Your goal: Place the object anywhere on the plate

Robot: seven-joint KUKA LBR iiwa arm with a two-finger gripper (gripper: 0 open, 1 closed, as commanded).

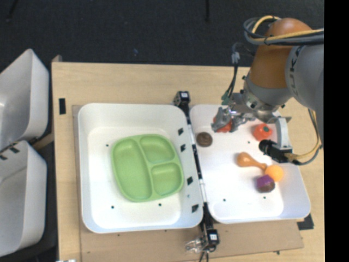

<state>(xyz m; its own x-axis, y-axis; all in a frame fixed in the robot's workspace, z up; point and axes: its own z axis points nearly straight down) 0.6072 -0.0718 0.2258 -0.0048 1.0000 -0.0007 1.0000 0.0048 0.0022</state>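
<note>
The green three-compartment plate [146,167] lies flat in the left white bin [92,212] with nothing on it. My gripper [224,121] hangs over the far left part of the right bin [240,209], close to its back wall. A small red-orange object [225,126] shows right at the gripper's tip, partly covered by it. Whether it is held or lying on the bin floor is not clear. The plate is well to the left of the gripper, across the divider between the bins.
Other items lie in the right bin: a brown round piece [204,139], a red tomato-like toy [263,130], an orange gourd shape [248,159], an orange ball [275,172] and a purple piece [265,184]. A black cable part [271,149] hangs by the arm.
</note>
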